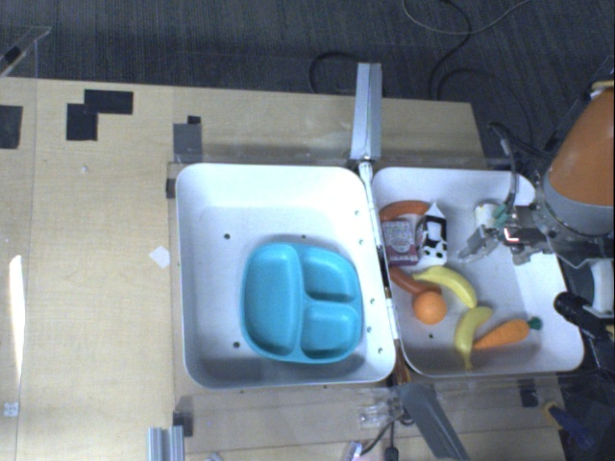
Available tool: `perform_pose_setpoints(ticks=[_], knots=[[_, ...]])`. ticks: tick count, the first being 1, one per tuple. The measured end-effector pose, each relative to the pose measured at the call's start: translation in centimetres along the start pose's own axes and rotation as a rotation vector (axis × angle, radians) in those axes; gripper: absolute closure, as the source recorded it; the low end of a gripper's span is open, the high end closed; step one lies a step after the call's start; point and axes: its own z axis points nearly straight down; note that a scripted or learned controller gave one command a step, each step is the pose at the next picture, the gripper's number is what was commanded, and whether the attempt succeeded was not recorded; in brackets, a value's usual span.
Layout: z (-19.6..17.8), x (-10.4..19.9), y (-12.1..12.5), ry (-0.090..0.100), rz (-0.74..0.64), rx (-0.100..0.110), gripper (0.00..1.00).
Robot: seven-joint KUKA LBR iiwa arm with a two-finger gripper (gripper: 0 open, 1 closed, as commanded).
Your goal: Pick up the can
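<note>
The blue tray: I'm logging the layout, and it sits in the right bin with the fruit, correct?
Not quite. The camera view shows the blue tray in the left bin; the fruit, such as the orange, lies in the right bin.

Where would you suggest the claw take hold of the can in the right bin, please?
Probably across the round sides of the red-topped can with the dark label, coming from above. It seems to lie on its side against the divider in the right white bin, with a black-and-white carton close on its right, so sideways room looks tight.
</note>
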Motion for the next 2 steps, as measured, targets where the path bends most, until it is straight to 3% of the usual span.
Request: perform_pose_setpoints(ticks=[1, 2], knots=[[4.7, -1.0, 4.9, 0.000, 0.069, 0.000, 0.00], [10.4, -2.9, 6.3, -0.003, 0.213, -0.011, 0.00]])
